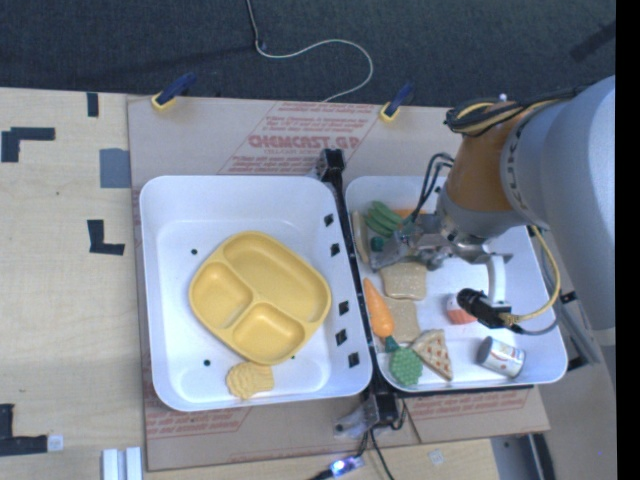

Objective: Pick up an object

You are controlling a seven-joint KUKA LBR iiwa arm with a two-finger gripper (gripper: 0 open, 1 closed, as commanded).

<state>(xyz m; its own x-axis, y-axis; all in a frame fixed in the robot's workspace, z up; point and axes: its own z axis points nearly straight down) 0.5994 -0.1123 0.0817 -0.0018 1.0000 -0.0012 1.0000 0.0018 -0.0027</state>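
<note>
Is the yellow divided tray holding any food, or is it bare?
Bare. The yellow tray shows three vacant compartments; the nearest item, a yellow cookie, lies outside it on the left bin's floor.

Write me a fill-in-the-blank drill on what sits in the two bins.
1. The yellow divided tray lies in the ____ bin as the camera sees it.
2. The yellow tray has ____ compartments.
3. The carrot in the right bin is coloured ____.
4. The small tan cookie lies ____ the yellow tray, touching its near edge.

Missing words: left; three; orange; outside
</note>
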